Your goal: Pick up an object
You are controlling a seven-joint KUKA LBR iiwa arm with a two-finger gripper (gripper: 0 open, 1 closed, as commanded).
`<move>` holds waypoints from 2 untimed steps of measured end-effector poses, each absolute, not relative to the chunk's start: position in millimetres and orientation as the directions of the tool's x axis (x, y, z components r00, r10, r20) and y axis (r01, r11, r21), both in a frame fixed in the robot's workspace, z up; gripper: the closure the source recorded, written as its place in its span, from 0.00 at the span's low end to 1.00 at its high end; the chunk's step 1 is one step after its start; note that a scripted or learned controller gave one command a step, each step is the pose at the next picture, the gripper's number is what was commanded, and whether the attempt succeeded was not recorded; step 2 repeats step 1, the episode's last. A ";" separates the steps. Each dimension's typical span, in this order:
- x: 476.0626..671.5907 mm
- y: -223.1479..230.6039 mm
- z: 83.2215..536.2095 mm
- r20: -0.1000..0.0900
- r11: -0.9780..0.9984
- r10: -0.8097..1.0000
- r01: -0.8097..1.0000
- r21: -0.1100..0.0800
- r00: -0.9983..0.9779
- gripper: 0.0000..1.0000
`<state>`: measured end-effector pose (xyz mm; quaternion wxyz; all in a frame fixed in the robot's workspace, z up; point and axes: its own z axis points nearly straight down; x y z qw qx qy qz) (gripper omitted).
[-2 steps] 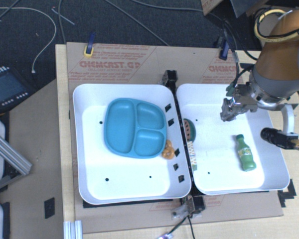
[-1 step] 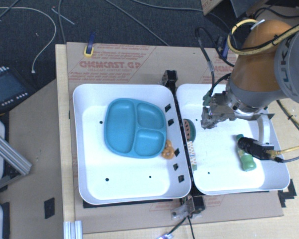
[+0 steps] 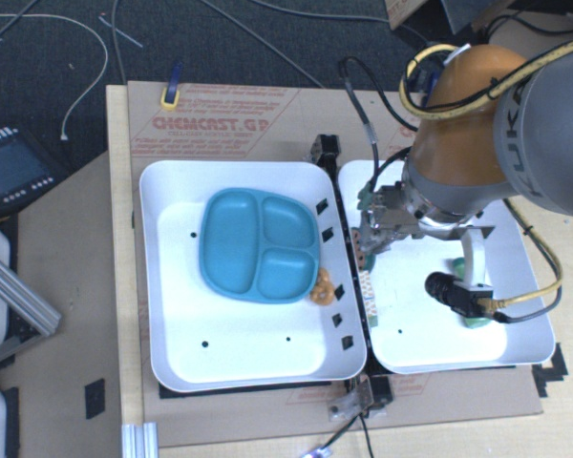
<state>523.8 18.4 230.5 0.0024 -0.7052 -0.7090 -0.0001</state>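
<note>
A blue divided plate (image 3: 260,245) lies in the left bin (image 3: 172,342), while the end effector (image 3: 374,241) hangs over the right bin's (image 3: 430,346) left edge.

2 white bins (image 3: 172,342) sit on cardboard (image 3: 220,113), a dark monitor (image 3: 10,170) well apart.

Light blue divided plastic plate (image 3: 259,245) in left glossy white bin (image 3: 172,332); small orange-tan lump (image 3: 322,289) at its right edge. Grey arm (image 3: 544,141), orange band (image 3: 463,113). Right white bin (image 3: 439,346): green-and-white item (image 3: 476,284).

The arm (image 3: 477,132) covers much of the right bin (image 3: 439,351); a small green thing (image 3: 477,321) there is half hidden.
</note>
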 end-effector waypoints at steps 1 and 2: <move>521.2 69.5 227.7 0.002 0.005 1.000 1.000 -0.003 -0.005 1.00; 521.2 69.5 227.7 0.002 0.005 1.000 1.000 -0.003 -0.005 1.00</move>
